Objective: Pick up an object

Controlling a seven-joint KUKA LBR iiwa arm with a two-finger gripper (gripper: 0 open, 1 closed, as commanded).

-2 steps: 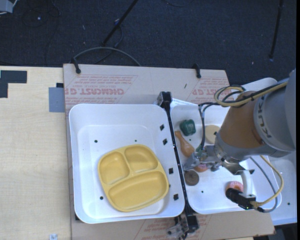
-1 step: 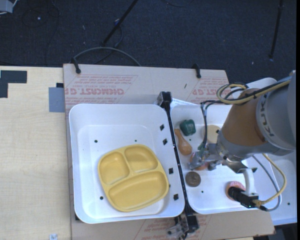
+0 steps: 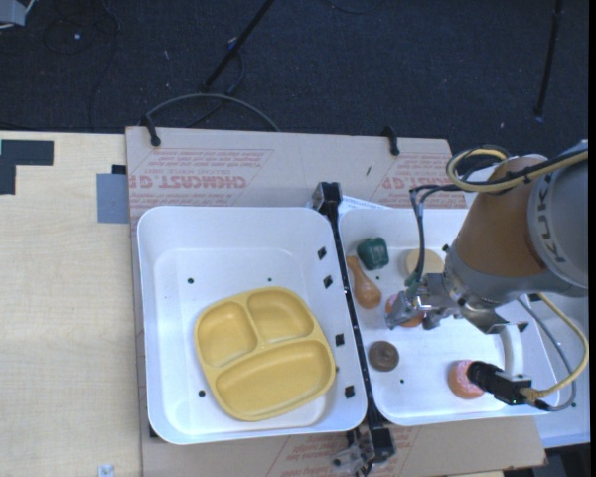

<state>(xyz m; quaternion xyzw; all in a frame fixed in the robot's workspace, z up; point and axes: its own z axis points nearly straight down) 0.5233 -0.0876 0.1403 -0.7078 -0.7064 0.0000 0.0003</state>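
yellow divided tray [image 3: 266,352] lies in left white bin [image 3: 169,266]; cardboard sheet [image 3: 278,167] under both bins, on pale counter [image 3: 50,316].

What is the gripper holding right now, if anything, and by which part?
It cannot be told. The gripper sits low in the right bin over something reddish, beside the orange piece, with no clear grasp visible.

claw [image 3: 409,309] fingers blurred; arm hides part of right bin [image 3: 417,405].
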